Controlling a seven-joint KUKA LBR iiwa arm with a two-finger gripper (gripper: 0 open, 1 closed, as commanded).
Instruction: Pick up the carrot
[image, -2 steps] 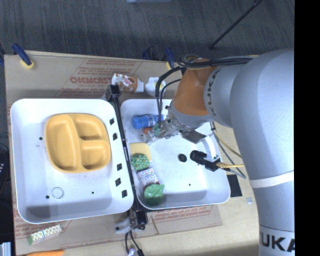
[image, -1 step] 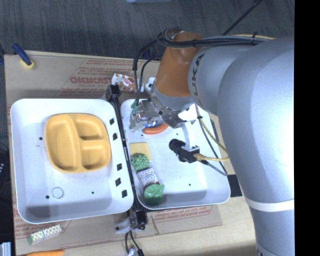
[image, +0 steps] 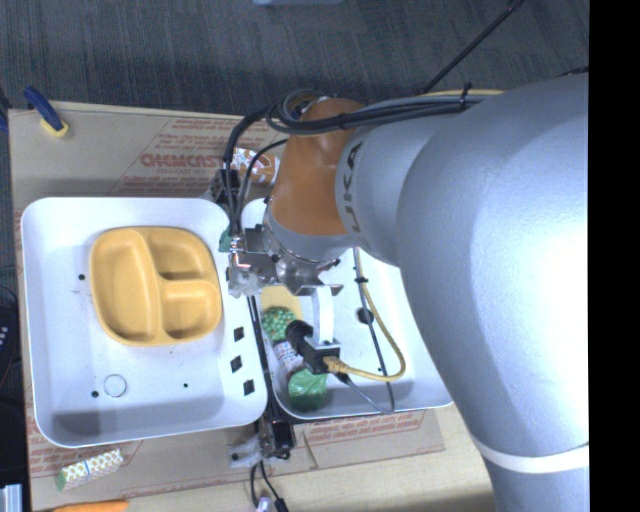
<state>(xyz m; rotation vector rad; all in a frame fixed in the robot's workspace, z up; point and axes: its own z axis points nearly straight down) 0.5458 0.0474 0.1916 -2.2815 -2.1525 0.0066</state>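
Observation:
The gripper (image: 266, 285) hangs low over the left end of the right bin (image: 420, 395), just beside the wall it shares with the left bin. The grey arm and its orange band cover most of that bin. No carrot can be made out in either bin. Just under the gripper a pale yellow patch (image: 283, 300) peeks out, too hidden to identify. A thin orange thing (image: 92, 506) lies on the cardboard at the bottom edge, outside the bins.
A yellow divided plate (image: 155, 285) sits in the left bin (image: 60, 400). In the right bin lie a knobbly green item (image: 274, 322), a small labelled item (image: 287, 352) and a green leafy item (image: 308, 390). A blue and yellow tool (image: 45, 112) lies on the bench top left.

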